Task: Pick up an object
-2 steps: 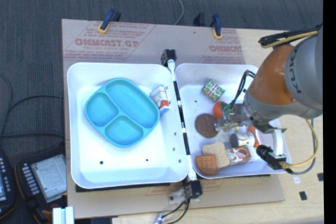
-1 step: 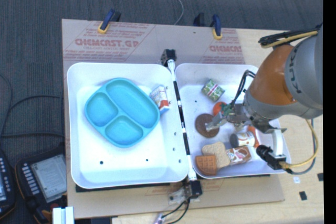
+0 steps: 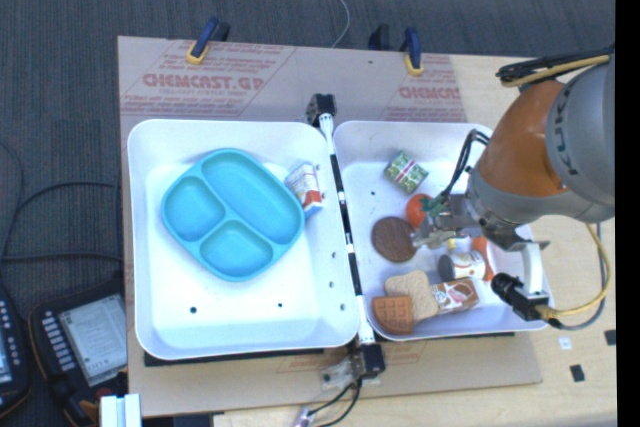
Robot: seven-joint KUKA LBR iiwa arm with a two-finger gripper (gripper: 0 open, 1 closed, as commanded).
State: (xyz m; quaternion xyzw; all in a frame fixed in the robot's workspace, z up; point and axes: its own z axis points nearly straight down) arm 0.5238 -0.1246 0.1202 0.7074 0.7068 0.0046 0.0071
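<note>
My gripper [image 3: 437,225] hangs over the middle of the right bin [image 3: 350,145], below the arm's orange band [image 3: 520,150]. It sits just right of a brown round cookie [image 3: 393,239] and beside an orange-red ball [image 3: 417,211], which it partly hides. A green box [image 3: 406,172] lies toward the back. Near the front lie a slice of toast [image 3: 412,292], a waffle [image 3: 393,314], a red-and-white packet [image 3: 456,295] and a small white bottle [image 3: 462,266]. Nothing is visibly held.
The left bin [image 3: 150,215] holds a blue divided plate [image 3: 232,212] and a small white-and-red carton [image 3: 306,186] against the wall between the bins. Clamps [image 3: 205,37] pin the backing board. A cable [image 3: 585,305] loops off the bench's right side.
</note>
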